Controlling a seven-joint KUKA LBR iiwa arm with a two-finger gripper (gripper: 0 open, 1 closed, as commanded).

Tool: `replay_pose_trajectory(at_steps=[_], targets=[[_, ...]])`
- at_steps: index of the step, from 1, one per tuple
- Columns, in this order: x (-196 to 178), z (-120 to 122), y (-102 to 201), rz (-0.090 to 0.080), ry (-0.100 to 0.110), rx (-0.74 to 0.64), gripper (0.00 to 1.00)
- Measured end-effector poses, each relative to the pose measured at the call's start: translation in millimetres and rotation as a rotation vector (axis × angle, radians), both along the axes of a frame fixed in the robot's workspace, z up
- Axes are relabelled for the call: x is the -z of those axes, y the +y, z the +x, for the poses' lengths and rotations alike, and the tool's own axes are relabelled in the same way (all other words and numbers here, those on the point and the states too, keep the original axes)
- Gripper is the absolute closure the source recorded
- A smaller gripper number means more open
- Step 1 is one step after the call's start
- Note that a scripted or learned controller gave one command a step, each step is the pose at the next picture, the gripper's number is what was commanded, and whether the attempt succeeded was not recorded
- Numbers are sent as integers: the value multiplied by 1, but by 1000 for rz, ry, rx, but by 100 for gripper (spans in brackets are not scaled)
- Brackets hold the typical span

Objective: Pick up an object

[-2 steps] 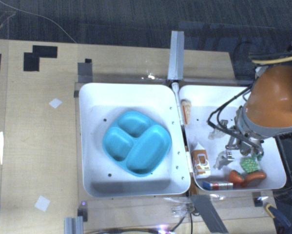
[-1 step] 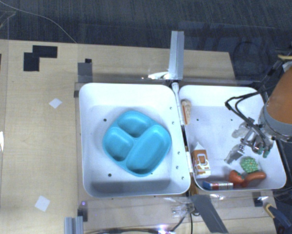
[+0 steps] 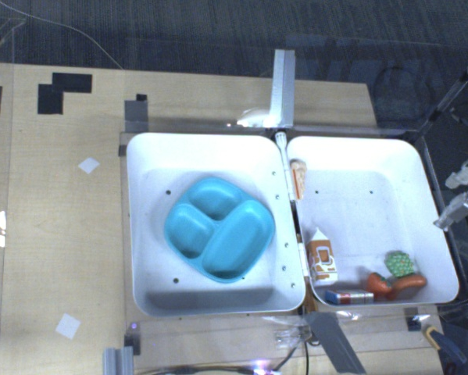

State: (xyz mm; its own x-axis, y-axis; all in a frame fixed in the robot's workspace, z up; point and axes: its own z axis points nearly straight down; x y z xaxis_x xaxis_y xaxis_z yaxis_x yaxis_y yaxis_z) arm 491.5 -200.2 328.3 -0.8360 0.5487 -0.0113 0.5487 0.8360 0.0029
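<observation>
We see the gripper (image 3: 462, 201) just outside the right bin's (image 3: 374, 162) right rim (can't tell its state). Inside that bin, near edge: orange carton (image 3: 321, 259), red sausage (image 3: 395, 284), green object (image 3: 400, 263), marker (image 3: 348, 296).

Glossy blue plastic tray (image 3: 220, 229), smooth white plastic bins (image 3: 151, 178), pale wood bench (image 3: 54, 209)

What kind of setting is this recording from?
Most likely a robotics lab bench set up for bin-picking trials: two shallow white bins sit side by side on a wooden bench, holding a blue divided tray and small toy-like items.
</observation>
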Motion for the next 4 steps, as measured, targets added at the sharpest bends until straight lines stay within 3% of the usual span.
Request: replay_pose_trajectory(at_steps=[1,2,3,4], targets=[[164,-3,-5,3,5,42,0],[144,-3,59,3,4,16,0],[157,-3,40,5,5,245,0],[210,-3,84,4,6,102,0]])
